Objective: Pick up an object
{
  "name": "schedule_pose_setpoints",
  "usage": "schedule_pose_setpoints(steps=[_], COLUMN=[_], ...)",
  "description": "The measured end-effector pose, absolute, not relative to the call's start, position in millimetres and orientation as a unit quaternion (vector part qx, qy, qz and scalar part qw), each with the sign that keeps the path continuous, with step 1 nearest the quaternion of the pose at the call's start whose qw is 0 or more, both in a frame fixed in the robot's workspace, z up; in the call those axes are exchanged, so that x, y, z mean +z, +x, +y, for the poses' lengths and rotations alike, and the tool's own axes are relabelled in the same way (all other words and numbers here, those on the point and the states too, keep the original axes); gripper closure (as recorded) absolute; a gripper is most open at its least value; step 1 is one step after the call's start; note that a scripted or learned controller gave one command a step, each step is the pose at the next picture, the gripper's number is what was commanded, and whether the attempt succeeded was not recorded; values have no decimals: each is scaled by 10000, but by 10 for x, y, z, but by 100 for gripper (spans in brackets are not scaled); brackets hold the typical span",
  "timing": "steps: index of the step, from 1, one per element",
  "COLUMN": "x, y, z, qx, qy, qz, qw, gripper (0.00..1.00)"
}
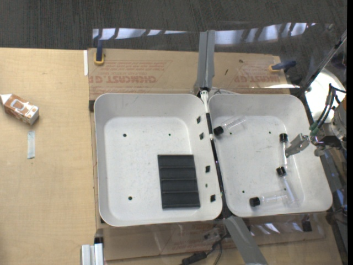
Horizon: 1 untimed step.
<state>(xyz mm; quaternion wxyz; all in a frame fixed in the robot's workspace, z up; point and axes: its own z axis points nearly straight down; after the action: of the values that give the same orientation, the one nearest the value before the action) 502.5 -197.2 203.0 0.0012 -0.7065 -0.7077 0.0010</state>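
At the right edge of the bench we see the gripper [302, 143], a small grey metal piece poised over the right rim of the right bin [309, 115]; whether it is spread or closed we cannot tell, and nothing shows between its tips. Just to its left, touching or nearly so, a clear plastic tube with a black cap [283, 146] stands roughly lengthwise on the bin's smooth white floor. Below the gripper and slightly left lies a second capped tube [287, 182], slanted, and further down a third tube [270, 200] lies almost level with its black cap at the left end. Well to the gripper's left, near the bin's inner wall, a fourth clear tube [229, 126] lies tilted, its cap toward the divide. Farther left still, in the left bin [110, 148], a flat black rectangular block [178, 181] with ribbed bands rests on the glossy, rounded-cornered tray. Far off to the left, on the pale wooden board [44, 203], sits a small printed carton [21, 109].
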Motion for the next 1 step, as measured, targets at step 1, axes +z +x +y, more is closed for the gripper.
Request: schedule_pose_setpoints(steps=[1], x=[3056], y=[4807], z=[-2227], qx=[6], qy=[-6581], qz=[-7529], qw=[-6], gripper=[0])
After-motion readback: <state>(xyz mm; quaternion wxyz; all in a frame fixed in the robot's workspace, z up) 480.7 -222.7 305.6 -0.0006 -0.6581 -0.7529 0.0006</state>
